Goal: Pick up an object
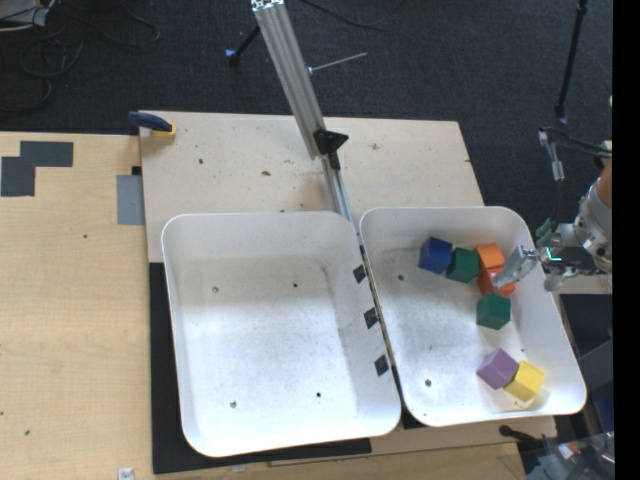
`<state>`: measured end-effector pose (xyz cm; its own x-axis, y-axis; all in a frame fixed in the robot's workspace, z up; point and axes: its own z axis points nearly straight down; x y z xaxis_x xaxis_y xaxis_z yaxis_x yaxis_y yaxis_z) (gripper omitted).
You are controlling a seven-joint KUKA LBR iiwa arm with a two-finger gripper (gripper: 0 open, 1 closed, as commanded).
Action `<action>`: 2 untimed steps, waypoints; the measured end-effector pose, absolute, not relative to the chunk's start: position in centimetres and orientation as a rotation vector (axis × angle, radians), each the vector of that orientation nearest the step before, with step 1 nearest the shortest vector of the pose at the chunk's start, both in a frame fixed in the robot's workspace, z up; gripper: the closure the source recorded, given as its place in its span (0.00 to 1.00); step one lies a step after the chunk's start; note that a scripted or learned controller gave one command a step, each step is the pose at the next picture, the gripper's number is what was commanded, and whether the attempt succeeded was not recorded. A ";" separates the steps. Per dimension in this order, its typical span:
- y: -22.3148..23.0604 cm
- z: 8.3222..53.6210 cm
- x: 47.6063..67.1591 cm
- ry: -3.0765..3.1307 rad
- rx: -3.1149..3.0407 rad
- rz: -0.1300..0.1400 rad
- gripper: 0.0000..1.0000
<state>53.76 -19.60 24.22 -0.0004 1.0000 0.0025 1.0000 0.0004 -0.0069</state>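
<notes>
Counter [60, 298]: light wood w/ a paler board at the back, two shallow white bins side by side on it. Left bin [190, 258] is the bigger-looking one, floor speckled dark. Right bin [420, 368] holds all the blocks, grouped toward its right half. A slanted aluminium rail [290, 68] runs from top centre down to the seam btwn the bins. Small blue-and-yellow clamp [152, 123] sits at the board's back left corner.

Arm comes in from the right at mid height; gripper [518, 265] is low over the right bin's right wall. Its fingers look to be at the red block [497, 286], but can't tell whether they're parted or closed on it, too small and partly hidden.

Blocks, back to front: blue cube [435, 254], touching a green cube [463, 265], which touches an orange cube [490, 258]. The red block is just below the orange one. Second green cube [493, 312] just in front of it. Well apart, near the front right corner: purple cube [497, 368] touching a yellow cube [526, 381].
</notes>
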 end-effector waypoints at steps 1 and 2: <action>-19.6 24.4 53.8 -2.219 -2.220 0.002 0.00; -18.7 19.3 54.1 -2.215 -2.217 0.006 0.00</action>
<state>54.11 -18.75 19.31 0.0009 1.0000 0.0029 1.0000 -0.0009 -0.0081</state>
